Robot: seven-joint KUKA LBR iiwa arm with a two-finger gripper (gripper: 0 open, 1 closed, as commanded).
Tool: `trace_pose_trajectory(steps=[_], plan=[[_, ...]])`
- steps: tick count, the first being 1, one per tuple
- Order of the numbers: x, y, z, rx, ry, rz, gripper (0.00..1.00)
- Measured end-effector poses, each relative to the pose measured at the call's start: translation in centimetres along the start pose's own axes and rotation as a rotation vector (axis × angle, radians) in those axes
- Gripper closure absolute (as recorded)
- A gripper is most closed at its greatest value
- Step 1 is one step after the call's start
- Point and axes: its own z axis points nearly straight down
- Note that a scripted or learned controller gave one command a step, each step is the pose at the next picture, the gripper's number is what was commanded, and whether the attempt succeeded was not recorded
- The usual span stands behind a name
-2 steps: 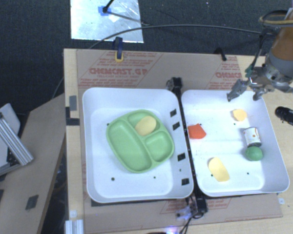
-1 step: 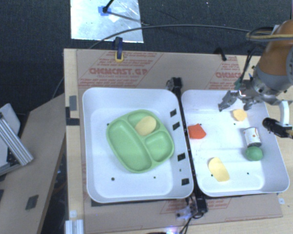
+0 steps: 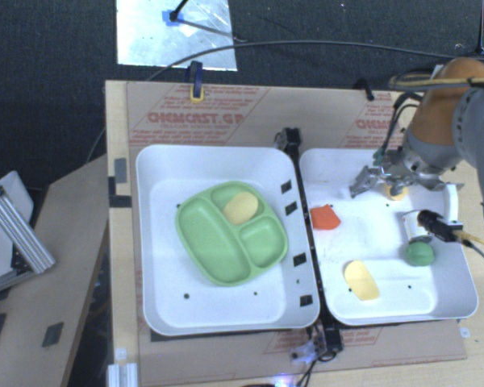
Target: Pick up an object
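Note:
My gripper [image 3: 377, 185] hangs over the back of the right bin [image 3: 460, 297], open, with nothing between its fingers. An orange-red piece [image 3: 325, 218] lies in that bin near its left wall, left of and below the gripper. A yellow oblong object [image 3: 361, 280] rests toward the bin's front. A green ball [image 3: 420, 253] sits at the right, in front of the gripper. In the left bin [image 3: 157, 216] a green divided plate [image 3: 218, 252] carries a yellow rounded object [image 3: 241, 208] in its back compartment.
The two bins meet at a ridge with black clips [image 3: 300, 216]. The grey arm with its orange band [image 3: 460, 95] comes in from the upper right. A cardboard sheet [image 3: 226, 111] lies under the bins, with a blue clamp [image 3: 196, 79] at its back edge.

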Motion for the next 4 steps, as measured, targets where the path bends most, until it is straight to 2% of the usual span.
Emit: trace_pose_trajectory(steps=[1,2,4], plan=[[0.0,0.1,1.4,-0.003,-0.001,-0.001,0.0],[0.0,0.2,0.2,-0.008,-0.002,-0.002,1.0],[0.1,0.7,-8.8,-0.008,-0.001,-0.004,1.0]])
